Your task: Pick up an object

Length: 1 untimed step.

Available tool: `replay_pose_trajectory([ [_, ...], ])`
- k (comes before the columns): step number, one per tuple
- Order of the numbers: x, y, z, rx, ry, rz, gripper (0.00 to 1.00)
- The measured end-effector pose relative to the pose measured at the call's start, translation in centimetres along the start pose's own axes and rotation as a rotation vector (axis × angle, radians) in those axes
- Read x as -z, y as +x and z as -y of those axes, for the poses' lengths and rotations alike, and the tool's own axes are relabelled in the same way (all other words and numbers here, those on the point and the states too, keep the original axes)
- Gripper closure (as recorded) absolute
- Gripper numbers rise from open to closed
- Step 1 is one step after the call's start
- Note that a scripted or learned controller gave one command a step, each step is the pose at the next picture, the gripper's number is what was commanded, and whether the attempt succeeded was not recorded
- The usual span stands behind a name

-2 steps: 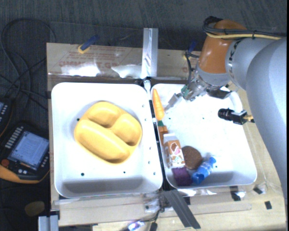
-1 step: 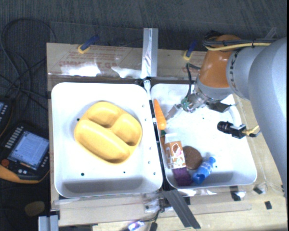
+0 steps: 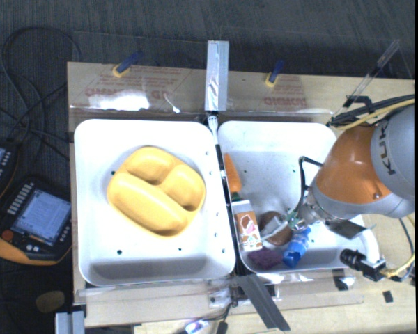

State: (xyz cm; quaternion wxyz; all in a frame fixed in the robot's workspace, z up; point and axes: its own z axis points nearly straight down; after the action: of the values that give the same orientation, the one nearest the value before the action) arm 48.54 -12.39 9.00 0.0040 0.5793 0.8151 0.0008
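Here, your gripper point(image 3: 292, 223) sits low in the right bin point(image 3: 279, 141), under the orange band of the arm point(image 3: 355, 176); whether it is spread or pressed together you cannot tell, so do not count anything as held. It hangs right over a tight cluster at the bin's near end: a brown object point(image 3: 272, 223) just to its left, a blue object point(image 3: 295, 249) just below it, a purple object point(image 3: 267, 258) beside that, and a small printed carton point(image 3: 246, 229) lying against the centre wall. An orange object point(image 3: 230, 174) lies further up along that same wall.

To do this pick well, I judge you should settle on 1 piece, likely the brown or the blue, come straight down on it, and lift vertically so its neighbours do not drag along.

Mind the near wall and the centre divider; both crowd the cluster. The far half of the right bin gives open room. The left bin point(image 3: 97, 256) holds 1 large yellow object point(image 3: 155, 190).
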Motion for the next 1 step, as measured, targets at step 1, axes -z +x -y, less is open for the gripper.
replay_pose_trajectory([
  [1, 0.79, 0.10, 0.01, 0.000, 0.001, -0.003, 1.00],
])
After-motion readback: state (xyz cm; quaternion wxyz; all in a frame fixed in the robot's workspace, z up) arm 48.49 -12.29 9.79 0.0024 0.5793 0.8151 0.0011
